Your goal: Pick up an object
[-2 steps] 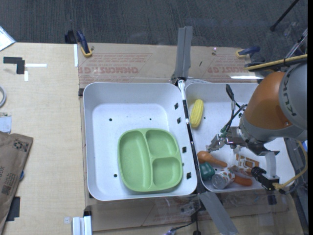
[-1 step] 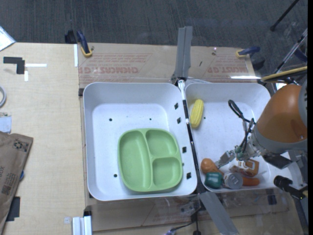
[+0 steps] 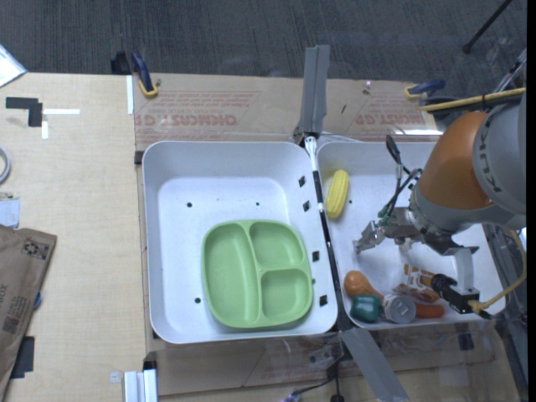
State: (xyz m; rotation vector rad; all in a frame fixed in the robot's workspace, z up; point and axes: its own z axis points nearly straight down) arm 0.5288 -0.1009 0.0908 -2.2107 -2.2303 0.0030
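My gripper [image 3: 369,239] hangs low over the middle of the right bin [image 3: 368,156], below the arm's orange band [image 3: 453,172]. A yellow corn cob [image 3: 337,193] lies up and to the left of it, against the bin's left wall. Toward the front of this bin lie an orange rounded piece [image 3: 358,282], a teal piece [image 3: 365,309], a grey can-like cylinder [image 3: 400,310] and a red-orange piece [image 3: 429,311]. The gripper stands apart from all of them, over bare white floor, and nothing shows in it.
The left bin [image 3: 167,224] holds a light green divided plate [image 3: 255,273]. A grey divider post [image 3: 315,90] rises between the two bins at the back. Cables trail along the arm at the right bin's right side. Cardboard surrounds the bins.
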